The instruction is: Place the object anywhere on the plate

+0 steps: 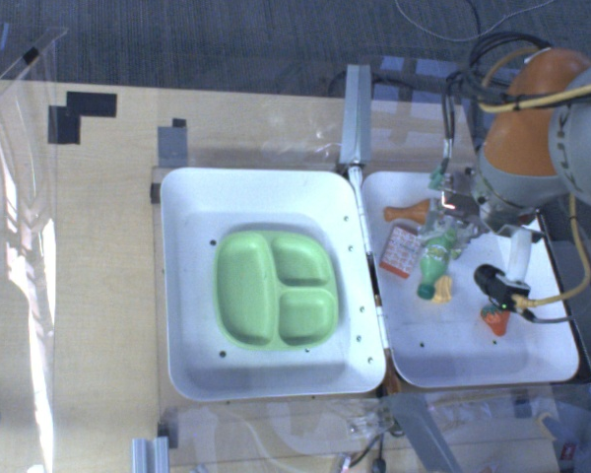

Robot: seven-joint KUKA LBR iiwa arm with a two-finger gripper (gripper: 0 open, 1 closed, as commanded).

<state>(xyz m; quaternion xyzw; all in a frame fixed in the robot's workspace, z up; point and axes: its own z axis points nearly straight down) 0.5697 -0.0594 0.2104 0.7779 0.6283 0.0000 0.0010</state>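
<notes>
— Nearest us, along the bottom of the view, we see the front rim of the left bin [276,387], and inside that bin sits the green plate [275,287] with its three compartments, one long on the left and two smaller on the right.

— And we find nothing resting on the plate. What do we make of the right bin [473,368]?

— We count several small things there: an orange piece [408,210] near the top left, a red-and-white patterned card [402,251] just below it, a green bottle [433,269] lying tilted with a yellow piece [441,290] at its lower end, and a small orange-red item [496,320] further right, beside a black part of the arm's tooling.

— Which of these is the task's thing, we cannot tell. All of them lie in the right bin, well apart from the plate.

— The gripper [451,217] hangs low over the right bin's upper middle, close above the bottle and the clutter around it. The arm [532,116], grey with its orange band, comes in from the right.

— How far the hand is open, or whether it has hold of anything, we cannot tell.
</notes>
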